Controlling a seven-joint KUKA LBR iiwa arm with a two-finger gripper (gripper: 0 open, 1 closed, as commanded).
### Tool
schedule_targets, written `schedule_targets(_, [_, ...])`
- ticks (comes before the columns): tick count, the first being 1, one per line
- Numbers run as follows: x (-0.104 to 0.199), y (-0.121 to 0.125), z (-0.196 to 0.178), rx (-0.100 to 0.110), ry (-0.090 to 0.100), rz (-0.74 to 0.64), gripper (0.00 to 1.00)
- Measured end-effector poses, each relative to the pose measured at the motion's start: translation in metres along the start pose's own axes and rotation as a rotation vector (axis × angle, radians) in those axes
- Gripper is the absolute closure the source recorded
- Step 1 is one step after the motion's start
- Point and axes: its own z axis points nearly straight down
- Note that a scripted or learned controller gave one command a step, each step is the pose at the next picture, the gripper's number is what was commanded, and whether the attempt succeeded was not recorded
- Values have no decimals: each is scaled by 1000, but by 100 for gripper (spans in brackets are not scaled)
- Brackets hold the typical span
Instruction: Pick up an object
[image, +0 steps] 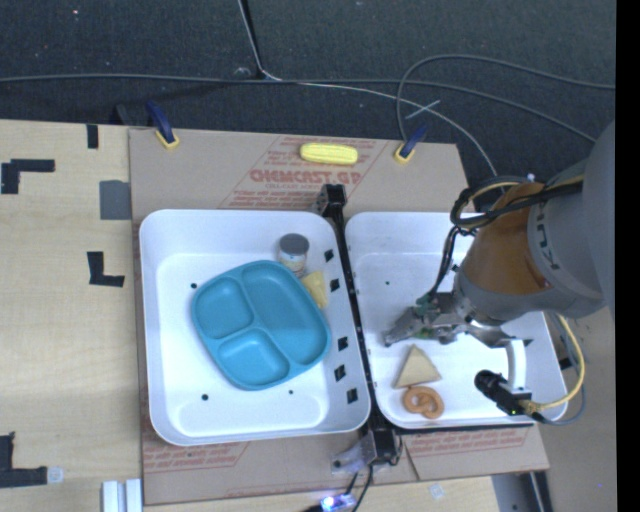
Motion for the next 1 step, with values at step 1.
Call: schedule_targets(1, [0,1,-13,-3,-1,0,100])
